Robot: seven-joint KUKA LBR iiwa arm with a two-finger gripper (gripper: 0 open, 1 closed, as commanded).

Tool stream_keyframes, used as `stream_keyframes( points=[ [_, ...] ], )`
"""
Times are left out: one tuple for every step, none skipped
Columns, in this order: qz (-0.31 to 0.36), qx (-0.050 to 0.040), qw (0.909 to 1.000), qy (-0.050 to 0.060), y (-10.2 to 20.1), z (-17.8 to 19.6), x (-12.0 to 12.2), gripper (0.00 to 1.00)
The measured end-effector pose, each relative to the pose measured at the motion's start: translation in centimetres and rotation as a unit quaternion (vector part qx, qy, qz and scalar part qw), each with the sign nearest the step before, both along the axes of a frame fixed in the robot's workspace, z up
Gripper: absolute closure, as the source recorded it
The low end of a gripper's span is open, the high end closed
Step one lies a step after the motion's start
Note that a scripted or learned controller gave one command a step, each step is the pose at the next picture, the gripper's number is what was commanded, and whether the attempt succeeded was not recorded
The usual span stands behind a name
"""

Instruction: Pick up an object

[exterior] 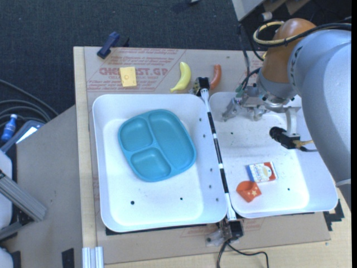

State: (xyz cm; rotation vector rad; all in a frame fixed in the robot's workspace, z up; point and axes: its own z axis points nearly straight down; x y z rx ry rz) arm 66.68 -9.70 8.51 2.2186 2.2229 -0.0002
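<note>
Two loose items lie in the right bin [319, 197]: a small red-and-white carton [262, 172] and, just beside it, an orange block [249, 191]. The left bin [106, 149] holds a blue divided plate [157, 144]. The gripper [249, 107] sits at the right bin's far end, well apart from both items; jaw state cannot be told. Risks, as judged: closing on bare floor; carton lying flat, sliding away.

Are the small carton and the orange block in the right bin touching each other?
Apart. The camera view shows a strip of white bin floor between the small carton and the orange block, which lies below-left of it.
</note>
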Motion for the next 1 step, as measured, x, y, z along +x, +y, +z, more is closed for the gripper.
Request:
stream_keyframes(
  points=[
    [-0.001,0.0007,1.0,0.002,0.06,-0.06,-5.48,0.0]
  ],
)
